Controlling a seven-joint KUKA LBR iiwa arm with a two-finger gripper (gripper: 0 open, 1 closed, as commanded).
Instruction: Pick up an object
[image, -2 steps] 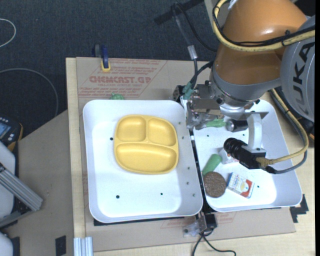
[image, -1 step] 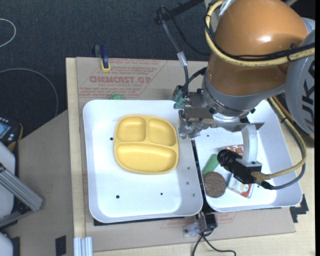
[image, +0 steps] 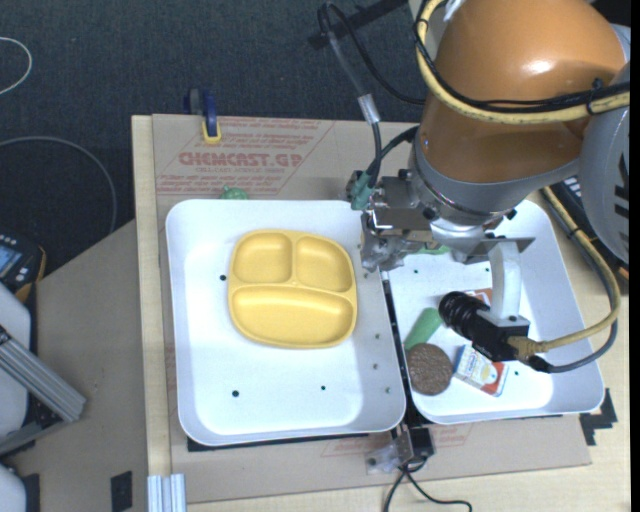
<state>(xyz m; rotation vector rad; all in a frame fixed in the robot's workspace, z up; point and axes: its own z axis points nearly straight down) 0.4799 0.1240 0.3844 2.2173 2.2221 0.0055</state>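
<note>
Evidently poised: gripper (image: 383, 243) over the right bin's (image: 560, 395) far-left corner.
Whether it is open can't be told; green piece (image: 422, 327), brown disc (image: 430, 368) and packet (image: 480, 372) lie loose, awaiting picking.

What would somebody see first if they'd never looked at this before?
The big yellow plate with three sections jumps out first, sitting in the left bin. Then the arm's shiny orange band, at the top right above the right bin, where a green piece and a brown round disc lie near the front.
</note>
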